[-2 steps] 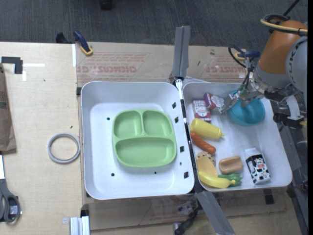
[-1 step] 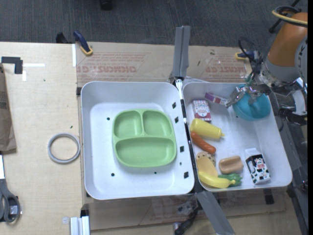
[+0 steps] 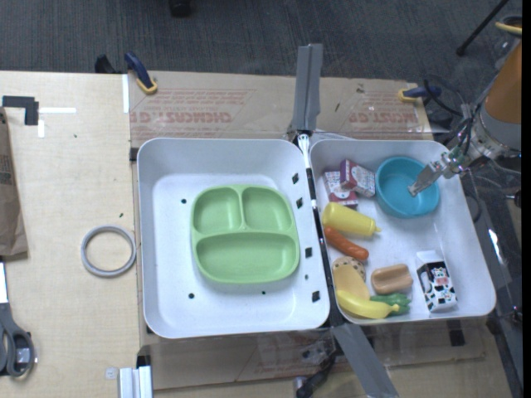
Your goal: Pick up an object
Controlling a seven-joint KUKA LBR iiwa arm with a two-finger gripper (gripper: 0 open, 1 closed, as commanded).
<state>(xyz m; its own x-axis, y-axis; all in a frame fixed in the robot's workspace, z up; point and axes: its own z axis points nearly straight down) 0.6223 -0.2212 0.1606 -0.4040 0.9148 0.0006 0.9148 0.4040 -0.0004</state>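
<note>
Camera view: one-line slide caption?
End effector over the blue bowl in the right bin; green tray in the left bin.

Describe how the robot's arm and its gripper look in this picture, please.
At the view's right edge the arm shows an orange band above a grey wrist section. Thin dark cables run beside the wrist. The gripper is small and metallic, silver-grey, with slim fingers, seen over the blue bowl in the right bin.
</note>
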